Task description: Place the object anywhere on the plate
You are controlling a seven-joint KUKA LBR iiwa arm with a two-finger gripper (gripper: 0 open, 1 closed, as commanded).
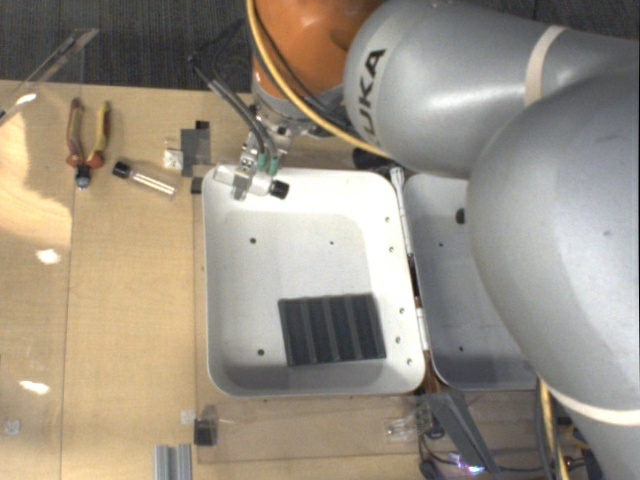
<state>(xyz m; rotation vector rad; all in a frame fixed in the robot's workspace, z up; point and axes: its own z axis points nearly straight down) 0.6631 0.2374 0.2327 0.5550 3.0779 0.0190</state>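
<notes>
A dark ridged rectangular plate [331, 329] lies flat in the near half of the left white bin [228, 298]. My gripper [256, 177] hangs over the bin's far left corner, well away from the plate. Small white, green and black parts show at its tip, too small and cluttered to make out in detail. The large grey arm [520, 168] with its orange band [305, 18] reaches in from the right and hides the bin's far rim.
The right white bin [452, 298] is largely covered by the arm. On the wooden bench to the left lie red-handled pliers [88, 133], a small clear tube with a black cap [145, 177] and a dark block [197, 144]. Small fittings [204, 428] sit by the front edge.
</notes>
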